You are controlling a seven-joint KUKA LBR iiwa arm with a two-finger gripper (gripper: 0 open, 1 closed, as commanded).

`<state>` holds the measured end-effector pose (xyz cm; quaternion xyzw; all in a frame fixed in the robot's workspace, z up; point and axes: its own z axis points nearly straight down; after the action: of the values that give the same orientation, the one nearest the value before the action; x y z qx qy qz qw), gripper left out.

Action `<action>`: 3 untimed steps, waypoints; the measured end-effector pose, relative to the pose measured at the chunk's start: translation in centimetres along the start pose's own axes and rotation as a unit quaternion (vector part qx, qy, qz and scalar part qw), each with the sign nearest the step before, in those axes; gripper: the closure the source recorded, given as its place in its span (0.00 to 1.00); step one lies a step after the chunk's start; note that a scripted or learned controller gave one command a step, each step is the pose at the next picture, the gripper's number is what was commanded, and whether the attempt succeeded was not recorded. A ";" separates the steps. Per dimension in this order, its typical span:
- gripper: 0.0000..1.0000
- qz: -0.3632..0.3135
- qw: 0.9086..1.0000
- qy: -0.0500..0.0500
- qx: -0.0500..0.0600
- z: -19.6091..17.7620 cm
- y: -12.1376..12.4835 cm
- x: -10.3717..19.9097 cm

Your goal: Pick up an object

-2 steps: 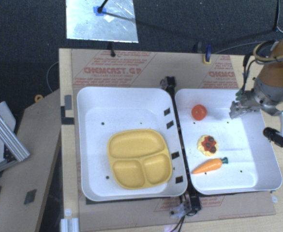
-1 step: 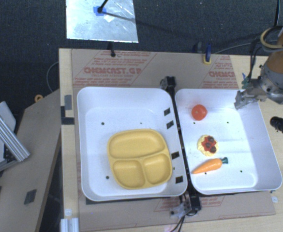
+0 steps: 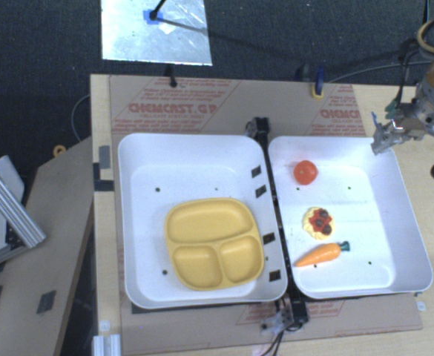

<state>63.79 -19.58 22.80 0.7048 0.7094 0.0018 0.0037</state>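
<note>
A: What lies nearest the lens?

B: The carrot (image 3: 320,254), at the front of the right bin (image 3: 406,221), orange with a green tip, lying tilted. It is well below the tool (image 3: 383,136) and to its left.

A: And beyond it?

B: A small yellow pastry with dark berries (image 3: 319,222) lies just behind the carrot, apart from it. Further back a red tomato (image 3: 305,172) lies by itself, closer to the tool yet still left of it and lower.

A: The tool itself?

B: It hovers over the right bin's far right corner, above the rim, with nothing between its prongs. How wide they stand I cannot tell; they are too small.

A: The other bin?

B: The left bin (image 3: 150,154), far left of the tool, holds a yellow divided plate (image 3: 214,242). Both bins rest on the surface (image 3: 202,102), on a sheet with red print.
</note>
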 end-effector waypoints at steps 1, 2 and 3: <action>1.00 -0.002 1.000 0.002 0.003 0.3 0.3 6.3; 1.00 -0.002 1.000 0.002 0.002 0.9 1.7 11.5; 1.00 -0.002 1.000 0.002 0.002 -0.3 2.0 16.4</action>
<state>65.66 -3.13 23.06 0.7036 0.7106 0.0017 0.0007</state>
